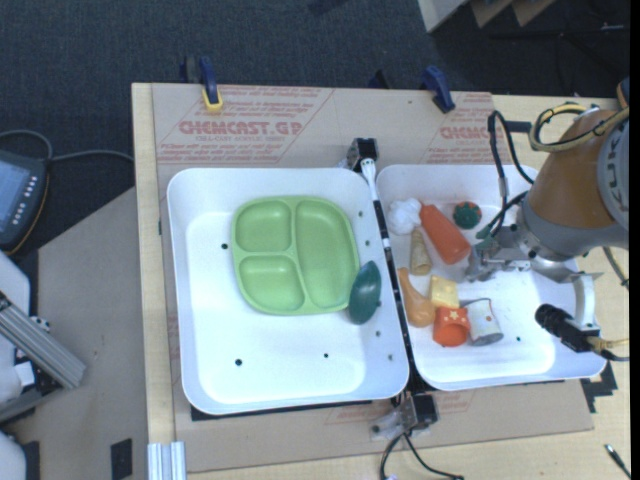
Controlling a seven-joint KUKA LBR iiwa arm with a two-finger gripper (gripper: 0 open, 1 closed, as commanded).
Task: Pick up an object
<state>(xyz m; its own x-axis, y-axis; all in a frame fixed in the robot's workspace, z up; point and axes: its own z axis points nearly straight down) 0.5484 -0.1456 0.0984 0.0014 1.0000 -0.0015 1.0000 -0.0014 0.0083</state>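
Observation:
My gripper [486, 266] hangs low over the middle of the right bin [520, 363], with the grey arm and its orange band [570, 183] coming in from the right. Just left of it lies an orange bottle-like object [443, 234]. A dark green round piece [466, 212] sits behind it. In front of it are a silver can [485, 322], a red-orange object [450, 328] and a yellow block [444, 291]. Nothing shows as held.
A white crumpled item [404, 214], a beige cone [419, 256] and an orange piece [418, 306] line the right bin's left side. The left bin [270, 373] holds a green divided plate [295, 254] and a dark green object [364, 293] by its right wall.

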